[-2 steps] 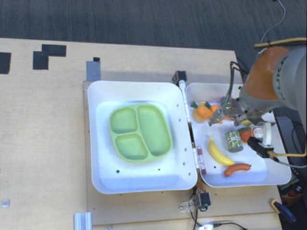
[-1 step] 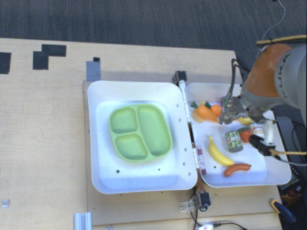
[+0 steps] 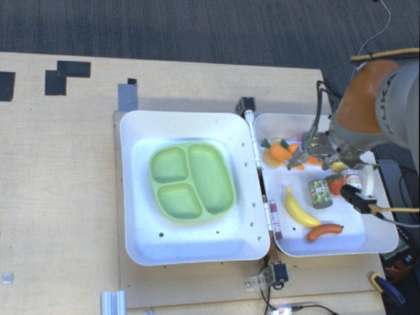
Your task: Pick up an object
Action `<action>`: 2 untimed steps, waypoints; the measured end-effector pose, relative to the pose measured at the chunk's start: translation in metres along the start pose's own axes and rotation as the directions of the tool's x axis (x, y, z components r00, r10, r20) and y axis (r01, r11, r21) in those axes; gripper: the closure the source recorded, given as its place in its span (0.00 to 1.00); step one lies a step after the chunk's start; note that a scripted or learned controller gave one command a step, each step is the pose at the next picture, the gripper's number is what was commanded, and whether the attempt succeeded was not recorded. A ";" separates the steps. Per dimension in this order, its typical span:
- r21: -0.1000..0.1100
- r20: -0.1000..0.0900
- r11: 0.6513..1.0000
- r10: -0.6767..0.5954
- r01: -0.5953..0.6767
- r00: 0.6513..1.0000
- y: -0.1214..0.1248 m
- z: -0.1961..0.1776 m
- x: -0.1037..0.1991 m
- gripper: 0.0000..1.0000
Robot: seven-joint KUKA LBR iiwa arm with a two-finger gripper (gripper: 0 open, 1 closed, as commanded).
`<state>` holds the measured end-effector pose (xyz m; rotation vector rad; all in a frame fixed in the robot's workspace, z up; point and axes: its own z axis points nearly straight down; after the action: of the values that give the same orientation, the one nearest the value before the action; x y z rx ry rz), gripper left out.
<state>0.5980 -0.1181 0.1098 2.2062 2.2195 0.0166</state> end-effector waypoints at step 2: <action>-0.003 -0.001 1.000 -0.002 0.002 1.000 0.001 -0.011 0.001 0.00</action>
<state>0.5992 -0.1172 0.1208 2.2028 2.2209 0.0208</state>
